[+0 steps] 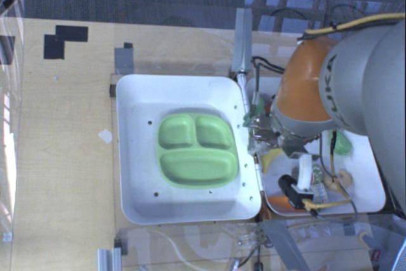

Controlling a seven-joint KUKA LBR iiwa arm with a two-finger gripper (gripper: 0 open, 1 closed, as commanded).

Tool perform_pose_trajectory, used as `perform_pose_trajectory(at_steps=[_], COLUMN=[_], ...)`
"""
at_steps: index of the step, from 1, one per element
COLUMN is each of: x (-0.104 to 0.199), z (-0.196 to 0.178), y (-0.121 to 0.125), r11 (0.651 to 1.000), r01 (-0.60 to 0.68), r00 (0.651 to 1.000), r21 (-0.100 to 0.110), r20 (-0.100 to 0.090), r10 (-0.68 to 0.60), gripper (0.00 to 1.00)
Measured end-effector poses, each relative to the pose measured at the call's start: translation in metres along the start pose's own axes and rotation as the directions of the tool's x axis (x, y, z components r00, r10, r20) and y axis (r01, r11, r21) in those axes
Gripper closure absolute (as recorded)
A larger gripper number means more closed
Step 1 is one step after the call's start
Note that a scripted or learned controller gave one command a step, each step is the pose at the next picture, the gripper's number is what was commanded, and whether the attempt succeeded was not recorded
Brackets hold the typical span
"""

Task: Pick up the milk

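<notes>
My gripper (pixel 258 134) reaches down at the left wall of the right bin (pixel 374 200), close to the divider between the two bins. The grey arm and its orange band (pixel 304 92) cover most of that bin. Around the arm only scraps of things peek out: something yellow (pixel 271 158) just under the gripper, something green (pixel 342 144) to the right, a tan piece (pixel 343 179) and an orange shape (pixel 279 203) at the front edge. I cannot tell which of these, if any, is the milk.
The left bin (pixel 136 136) holds a green divided plate (pixel 195 149) at its middle. A metal post (pixel 242 41) stands behind the divider. Black tape marks (pixel 63 40) lie on the wooden bench at the far left.
</notes>
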State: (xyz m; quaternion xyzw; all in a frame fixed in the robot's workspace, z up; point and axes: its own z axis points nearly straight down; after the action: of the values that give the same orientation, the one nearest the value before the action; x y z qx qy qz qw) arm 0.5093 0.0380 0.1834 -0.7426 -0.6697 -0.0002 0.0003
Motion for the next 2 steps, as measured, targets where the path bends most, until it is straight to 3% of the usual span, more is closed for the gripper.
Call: perform_pose_trajectory(at_steps=[1, 2], x=[-0.010, 0.026], z=[-0.001, -0.022], y=[0.008, -0.025], r11=[0.999, 1.000], r01=[0.045, -0.027], r00=[0.999, 1.000], r21=[-0.003, -0.001], r20=[0.000, 0.000], r10=[-0.045, 0.027], gripper=[1.00, 1.00])
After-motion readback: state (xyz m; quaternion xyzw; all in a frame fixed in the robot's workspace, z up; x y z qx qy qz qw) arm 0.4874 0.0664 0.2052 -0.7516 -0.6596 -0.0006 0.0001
